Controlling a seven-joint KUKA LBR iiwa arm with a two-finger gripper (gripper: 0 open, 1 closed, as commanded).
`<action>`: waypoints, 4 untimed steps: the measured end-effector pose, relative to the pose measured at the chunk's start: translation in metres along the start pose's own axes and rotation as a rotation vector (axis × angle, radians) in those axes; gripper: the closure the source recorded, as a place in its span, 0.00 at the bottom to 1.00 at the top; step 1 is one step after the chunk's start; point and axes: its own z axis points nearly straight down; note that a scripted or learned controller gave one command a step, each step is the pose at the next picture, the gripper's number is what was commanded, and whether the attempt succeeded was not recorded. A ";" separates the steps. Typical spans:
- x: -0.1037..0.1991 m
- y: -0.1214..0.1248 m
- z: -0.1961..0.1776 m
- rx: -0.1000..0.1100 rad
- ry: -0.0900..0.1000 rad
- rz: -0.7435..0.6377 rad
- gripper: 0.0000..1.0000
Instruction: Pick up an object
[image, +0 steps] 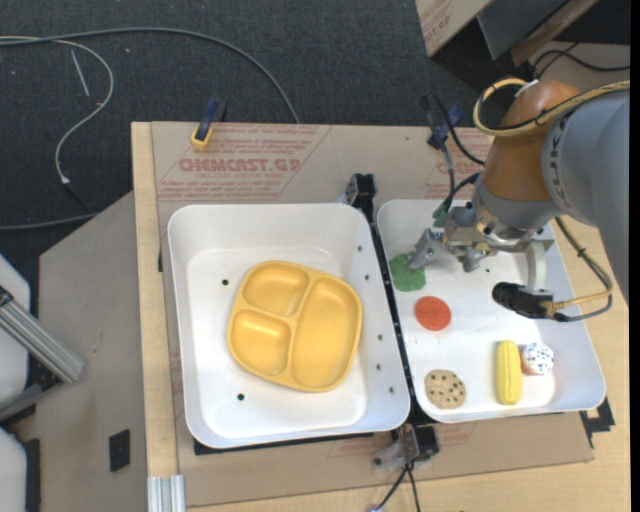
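Arm (560, 130) reaching in from the right, wrist bent down over the right bin (585, 385). Gripper (428, 250) low at the bin's left wall, beside a green object (407, 274); finger opening cannot be told. Orange disc (433, 313), cookie (445, 388), yellow piece (508, 371) lying apart. Yellow divided plate (295, 325) in left bin (190, 300).

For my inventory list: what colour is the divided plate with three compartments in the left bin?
Yellow; the divided three-compartment plate shows plainly in the camera view.
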 end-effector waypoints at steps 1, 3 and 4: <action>0.001 0.001 0.037 -0.004 0.000 0.001 0.00; 0.003 0.010 -0.039 -0.011 -0.002 -0.001 1.00; 0.000 0.006 -0.101 -0.011 -0.003 -0.001 1.00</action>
